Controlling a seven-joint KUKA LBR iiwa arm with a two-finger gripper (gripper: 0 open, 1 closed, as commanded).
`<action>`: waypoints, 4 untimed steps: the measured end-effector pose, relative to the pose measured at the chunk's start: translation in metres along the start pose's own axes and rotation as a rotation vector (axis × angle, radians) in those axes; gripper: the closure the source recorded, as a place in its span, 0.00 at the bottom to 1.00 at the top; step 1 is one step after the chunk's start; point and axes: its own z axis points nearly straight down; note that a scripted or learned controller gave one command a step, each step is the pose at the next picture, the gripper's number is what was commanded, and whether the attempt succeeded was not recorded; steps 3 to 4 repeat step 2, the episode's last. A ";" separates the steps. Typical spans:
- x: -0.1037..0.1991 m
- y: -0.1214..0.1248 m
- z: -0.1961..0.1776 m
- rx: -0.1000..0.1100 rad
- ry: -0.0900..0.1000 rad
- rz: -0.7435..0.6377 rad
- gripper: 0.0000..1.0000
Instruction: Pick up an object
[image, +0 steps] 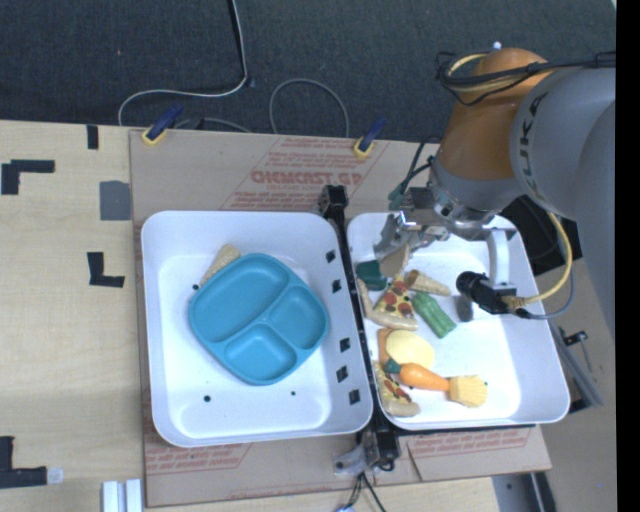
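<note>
You see red "CHEMCAST GP" lettering on the brown cardboard sheet (290, 175) behind the left bin (160, 300), which holds a blue divided plate (258, 316). In the right bin (530, 370), the gripper (395, 250) hangs just behind the pizza slice (397, 303), with a green pickle (435, 315) beside it and a carrot (422, 377) nearer the front; you cannot tell its state

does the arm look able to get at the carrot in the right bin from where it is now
Probably yes. The carrot lies on top of the pile near the right bin's front, with nothing covering it. The gripper hangs over the same bin's back left, so a short move forward should reach it.
</note>
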 end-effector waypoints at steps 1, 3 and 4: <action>0.035 0.023 -0.005 0.000 -0.002 0.001 1.00; 0.047 -0.016 0.044 0.008 -0.003 0.005 1.00; 0.047 -0.016 0.044 0.008 -0.003 0.005 1.00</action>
